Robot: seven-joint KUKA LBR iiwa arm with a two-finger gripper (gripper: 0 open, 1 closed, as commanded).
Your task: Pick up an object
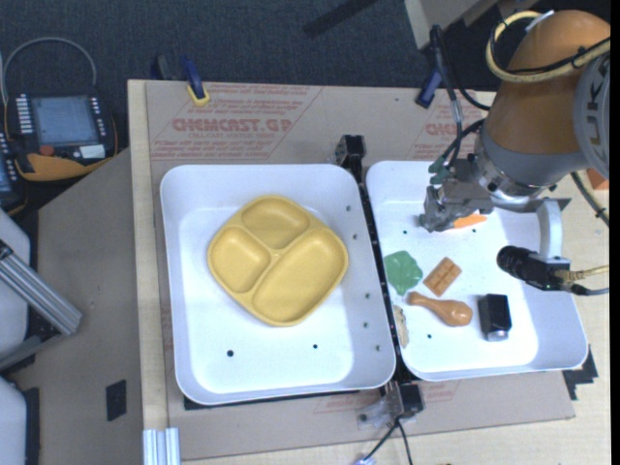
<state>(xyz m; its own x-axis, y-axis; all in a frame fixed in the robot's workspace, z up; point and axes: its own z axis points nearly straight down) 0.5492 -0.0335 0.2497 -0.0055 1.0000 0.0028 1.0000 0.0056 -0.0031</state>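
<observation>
My gripper hangs over the back part of the right bin, low above its floor. A small orange piece lies just right of the gripper, partly hidden by it; whether they touch I cannot tell. Nearer the front lie a green leafy piece, a brown waffle-like cracker, a tan drumstick and a small black block.
The left bin holds a yellow three-section plate. A black cylindrical part on the arm juts over the right bin's right side. The arm's grey and orange body covers the back right corner.
</observation>
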